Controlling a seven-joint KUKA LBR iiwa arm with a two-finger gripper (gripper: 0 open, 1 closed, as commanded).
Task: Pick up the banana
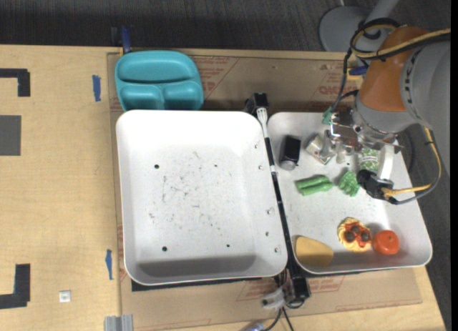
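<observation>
**The banana has not been picked up yet**

We think the task has hardly begun. The one yellow thing we see is a pale yellow wedge [313, 249]. We take it for the banana, but its shape is hard to make out. It lies flat on the floor of the right bin [418, 231], in the near corner next to the left bin [193, 194]. Nothing is touching it.

The gripper [338, 144] hangs over the far part of the right bin, well apart from the wedge. We cannot tell if it is spread wide or squeezed together, because the metal parts blur into each other. We see nothing held in it.

So all the work is left, as we judge it: move over to the wedge, go down, grab it and lift it.

Other things share the right bin. A black block [290, 151] sits near the far left side. A long green piece [313, 185] and a bumpy green piece [349, 183] lie in the middle, between the gripper and the wedge. A little round toy with dark spots [354, 232] and a red ball [386, 242] sit near the front, just beside the wedge's right side.

The bin wall is close to the wedge on two sides, and that could get in the way. A teal tray [159, 81] rests behind the left bin.
</observation>
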